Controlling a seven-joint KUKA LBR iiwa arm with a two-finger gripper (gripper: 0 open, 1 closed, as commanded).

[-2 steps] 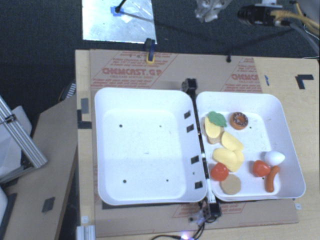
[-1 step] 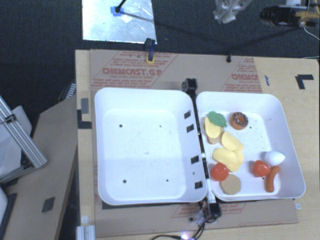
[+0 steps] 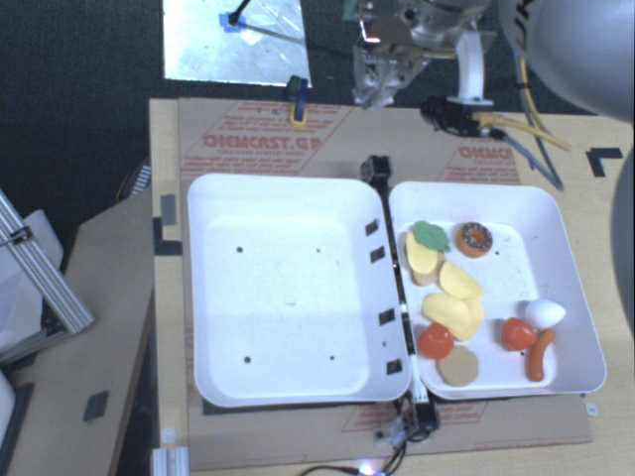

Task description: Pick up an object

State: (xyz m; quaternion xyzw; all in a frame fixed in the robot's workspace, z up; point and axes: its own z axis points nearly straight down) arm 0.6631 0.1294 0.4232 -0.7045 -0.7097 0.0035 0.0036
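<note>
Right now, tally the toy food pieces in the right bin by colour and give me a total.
Yellow: 3
Red: 2
Orange sausage: 1
White egg: 1
Brown doughnut: 1
Tan disc: 1
Green leaf: 1
Total: 10, all in the right bin.

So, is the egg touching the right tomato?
Touching: the camera view shows the egg resting against the right tomato, with no gap between them.
</note>
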